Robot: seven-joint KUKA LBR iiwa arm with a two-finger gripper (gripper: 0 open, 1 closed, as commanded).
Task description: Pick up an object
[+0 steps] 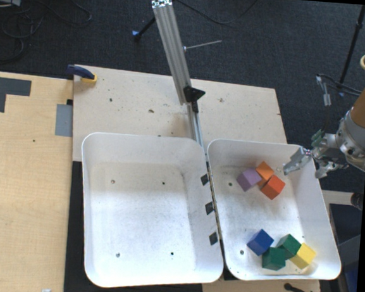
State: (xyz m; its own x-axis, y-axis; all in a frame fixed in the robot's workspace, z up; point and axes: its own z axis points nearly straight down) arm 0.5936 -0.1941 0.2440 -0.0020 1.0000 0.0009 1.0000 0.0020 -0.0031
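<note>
Camera view puts the gripper (312, 161) over the upper right rim of the right bin (327, 231); we judge its jaws apart and clamped on nothing. Nearest to it lies the red block (273, 186), down and to the left on the bin floor, touching an orange block (265, 170) and just beside a purple block (249, 178). We count seven blocks: those three, then a blue block (260, 241), two green blocks (290, 244), and one yellow block (305, 255) near the lower corner. We count two bins; the left bin (92, 166) lies well apart.
</note>
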